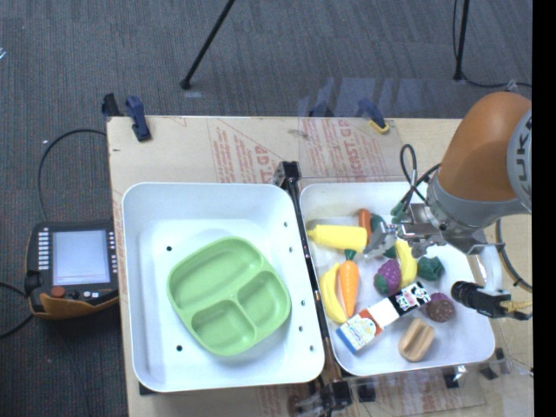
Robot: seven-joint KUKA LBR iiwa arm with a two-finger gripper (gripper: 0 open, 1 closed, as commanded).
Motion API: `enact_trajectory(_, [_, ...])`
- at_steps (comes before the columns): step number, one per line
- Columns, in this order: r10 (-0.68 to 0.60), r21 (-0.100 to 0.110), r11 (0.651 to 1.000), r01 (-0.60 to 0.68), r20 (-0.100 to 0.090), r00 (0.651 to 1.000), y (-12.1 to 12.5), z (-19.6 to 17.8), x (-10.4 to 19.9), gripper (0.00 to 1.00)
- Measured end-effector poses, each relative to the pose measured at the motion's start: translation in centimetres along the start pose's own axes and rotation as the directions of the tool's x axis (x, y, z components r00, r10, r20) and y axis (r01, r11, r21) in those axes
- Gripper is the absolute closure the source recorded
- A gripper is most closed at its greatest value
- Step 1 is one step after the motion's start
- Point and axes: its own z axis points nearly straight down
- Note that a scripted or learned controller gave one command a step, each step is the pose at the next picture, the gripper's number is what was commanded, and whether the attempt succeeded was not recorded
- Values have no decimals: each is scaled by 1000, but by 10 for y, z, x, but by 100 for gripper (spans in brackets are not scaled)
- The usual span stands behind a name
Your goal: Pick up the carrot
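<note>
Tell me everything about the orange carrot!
The carrot is a toy, smooth and shiny like plastic, bright orange with a small dark green top. It lies flat in the right white bin, its green end pointing toward the far side and its tip toward the near side. A yellow banana curves along its left side, touching it. Its tip reaches the little juice carton. A yellow corn cob lies just past its green top. The claw is off to its upper right, not touching it.
</note>
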Motion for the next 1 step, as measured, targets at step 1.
enact_trajectory(1, [-13, -11, 1000, 13, 8, 1000, -7, 112, 17, 0])
